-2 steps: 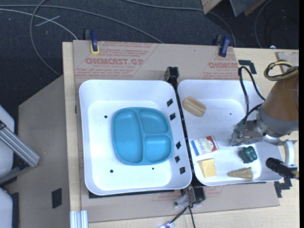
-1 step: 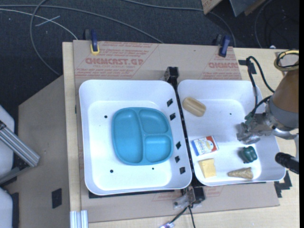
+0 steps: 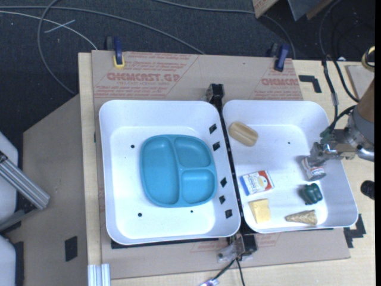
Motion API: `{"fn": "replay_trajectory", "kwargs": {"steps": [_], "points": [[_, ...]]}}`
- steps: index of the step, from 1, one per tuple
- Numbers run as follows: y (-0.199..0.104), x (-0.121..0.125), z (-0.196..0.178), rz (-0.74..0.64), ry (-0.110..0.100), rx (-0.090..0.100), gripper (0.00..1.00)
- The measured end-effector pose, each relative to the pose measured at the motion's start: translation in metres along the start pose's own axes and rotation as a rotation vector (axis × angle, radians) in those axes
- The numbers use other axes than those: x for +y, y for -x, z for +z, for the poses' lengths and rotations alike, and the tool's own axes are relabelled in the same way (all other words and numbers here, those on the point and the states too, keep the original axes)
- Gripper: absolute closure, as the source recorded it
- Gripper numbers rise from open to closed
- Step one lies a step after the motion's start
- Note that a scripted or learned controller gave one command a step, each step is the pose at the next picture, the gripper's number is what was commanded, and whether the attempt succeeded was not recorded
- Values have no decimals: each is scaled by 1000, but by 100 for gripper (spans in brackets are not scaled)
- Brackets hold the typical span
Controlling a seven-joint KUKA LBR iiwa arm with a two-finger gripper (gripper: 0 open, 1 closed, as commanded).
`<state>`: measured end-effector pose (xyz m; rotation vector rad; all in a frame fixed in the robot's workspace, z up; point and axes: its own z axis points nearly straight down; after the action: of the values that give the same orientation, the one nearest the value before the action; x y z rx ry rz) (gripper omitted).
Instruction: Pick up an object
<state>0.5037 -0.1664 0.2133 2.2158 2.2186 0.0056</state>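
The right bin [image 3: 280, 117] holds several small objects. A tan bread roll [image 3: 243, 134] lies near its back left. A small red, white and blue carton [image 3: 256, 182] sits by the left wall, with a yellow cheese block [image 3: 259, 210] in front of it. A tan wedge [image 3: 302, 217] lies at the front, and a dark green object [image 3: 311, 193] sits just behind it. My gripper [image 3: 314, 168] reaches in from the right over the bin's right side, directly behind the green object and apart from it. I see nothing held in it.
The left bin [image 3: 116, 177] bears a blue divided plate [image 3: 178, 170] in its middle. A black divider with clips [image 3: 221, 154] runs between the bins. Clamps [image 3: 118, 51] hold the board at the back. Cables hang at the right.
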Motion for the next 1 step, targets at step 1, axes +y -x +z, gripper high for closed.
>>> {"fn": "replay_trajectory", "kwargs": {"steps": [1], "points": [[0,2,-44,0,0,0,100]]}}
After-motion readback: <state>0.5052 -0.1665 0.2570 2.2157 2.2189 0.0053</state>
